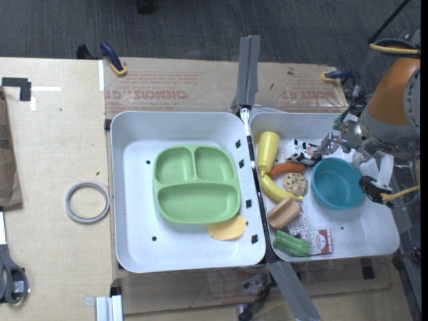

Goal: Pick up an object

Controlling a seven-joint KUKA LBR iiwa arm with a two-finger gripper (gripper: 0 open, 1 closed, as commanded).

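Wooden bench (pixel 53 146), right bin (pixel 374 243) crowded, claw (pixel 332 143) above blue bowl (pixel 338 184), finger state impossible to tell, yellow piece (pixel 227 229) partly under green tray (pixel 196 184)

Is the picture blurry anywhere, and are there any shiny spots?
In the camera view, the green tray and blue bowl look sharp; the white bin shows soft glare, with faint shadows under the tray; the small toys near the banana are too tiny to read clearly.
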